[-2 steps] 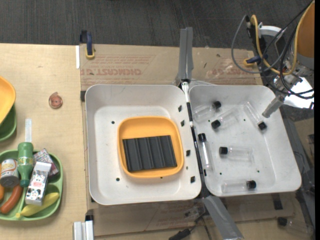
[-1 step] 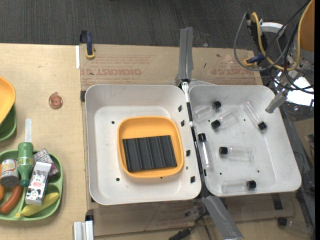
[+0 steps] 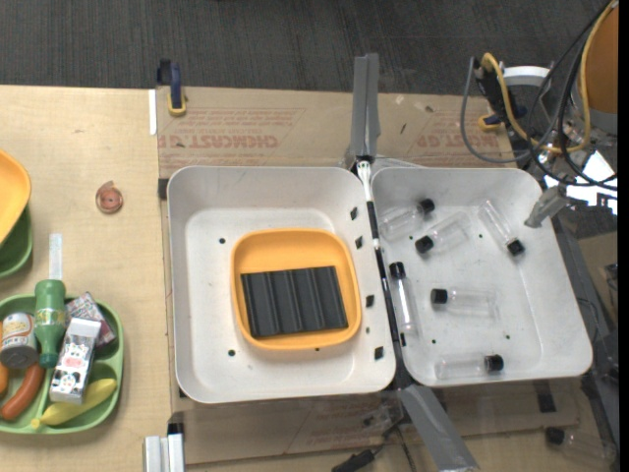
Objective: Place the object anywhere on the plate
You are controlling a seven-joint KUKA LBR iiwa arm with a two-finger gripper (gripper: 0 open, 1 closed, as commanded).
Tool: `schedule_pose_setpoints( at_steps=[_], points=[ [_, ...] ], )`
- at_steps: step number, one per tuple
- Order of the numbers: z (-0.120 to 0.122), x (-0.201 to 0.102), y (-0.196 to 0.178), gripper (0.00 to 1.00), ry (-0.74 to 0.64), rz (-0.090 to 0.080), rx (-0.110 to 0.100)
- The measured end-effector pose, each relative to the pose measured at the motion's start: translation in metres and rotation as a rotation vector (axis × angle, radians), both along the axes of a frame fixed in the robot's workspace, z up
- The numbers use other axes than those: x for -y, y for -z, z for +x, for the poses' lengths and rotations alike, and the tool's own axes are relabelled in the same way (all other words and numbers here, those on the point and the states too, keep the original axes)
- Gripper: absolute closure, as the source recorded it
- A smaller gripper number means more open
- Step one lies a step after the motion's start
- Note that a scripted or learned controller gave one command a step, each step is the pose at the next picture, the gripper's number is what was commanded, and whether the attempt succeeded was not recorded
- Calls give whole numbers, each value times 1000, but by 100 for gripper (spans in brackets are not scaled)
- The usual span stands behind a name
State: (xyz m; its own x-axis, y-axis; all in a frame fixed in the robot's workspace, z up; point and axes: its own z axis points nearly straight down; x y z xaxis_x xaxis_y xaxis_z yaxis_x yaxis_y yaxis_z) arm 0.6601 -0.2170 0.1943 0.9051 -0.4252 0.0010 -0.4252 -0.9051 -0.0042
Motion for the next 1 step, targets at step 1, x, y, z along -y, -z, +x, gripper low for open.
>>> schedule_pose_setpoints(
  at_steps=[1],
  points=[
    [0,2,-97,0,-213,1,1]
  ],
)
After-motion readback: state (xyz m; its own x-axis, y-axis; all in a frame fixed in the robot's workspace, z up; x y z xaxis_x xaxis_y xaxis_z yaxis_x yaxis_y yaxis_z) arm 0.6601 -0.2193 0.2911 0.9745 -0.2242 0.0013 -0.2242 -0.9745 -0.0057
